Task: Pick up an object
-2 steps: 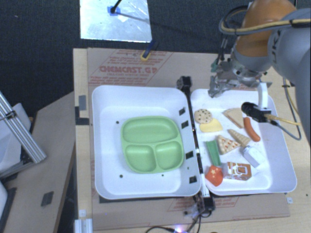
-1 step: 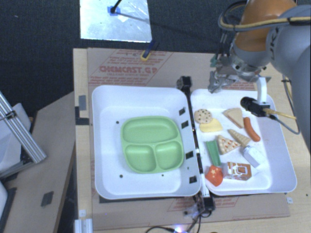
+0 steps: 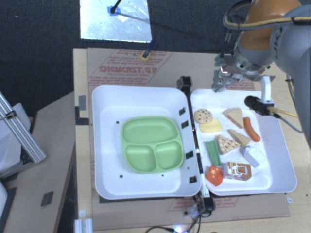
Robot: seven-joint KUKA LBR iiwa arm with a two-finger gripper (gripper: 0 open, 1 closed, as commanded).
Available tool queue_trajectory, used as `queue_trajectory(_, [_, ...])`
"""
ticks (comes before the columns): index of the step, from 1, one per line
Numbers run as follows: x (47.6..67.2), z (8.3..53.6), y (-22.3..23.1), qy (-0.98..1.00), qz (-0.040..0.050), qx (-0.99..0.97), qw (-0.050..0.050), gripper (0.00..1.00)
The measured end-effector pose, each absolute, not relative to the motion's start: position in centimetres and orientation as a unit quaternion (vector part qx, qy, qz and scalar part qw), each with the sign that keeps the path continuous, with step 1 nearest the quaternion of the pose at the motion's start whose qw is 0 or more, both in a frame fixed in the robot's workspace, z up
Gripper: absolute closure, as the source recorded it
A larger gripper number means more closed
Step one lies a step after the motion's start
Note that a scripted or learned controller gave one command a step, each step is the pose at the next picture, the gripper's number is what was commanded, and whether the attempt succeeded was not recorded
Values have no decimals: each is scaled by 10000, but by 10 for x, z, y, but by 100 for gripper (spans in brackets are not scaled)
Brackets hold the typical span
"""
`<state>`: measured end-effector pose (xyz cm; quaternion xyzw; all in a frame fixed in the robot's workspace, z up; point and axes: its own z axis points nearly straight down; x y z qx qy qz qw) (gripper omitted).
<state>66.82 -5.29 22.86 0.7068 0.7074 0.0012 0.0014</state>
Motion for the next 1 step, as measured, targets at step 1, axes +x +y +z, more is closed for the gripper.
queue_trajectory(1, [667,224,-41,7091,10,7051,11,100])
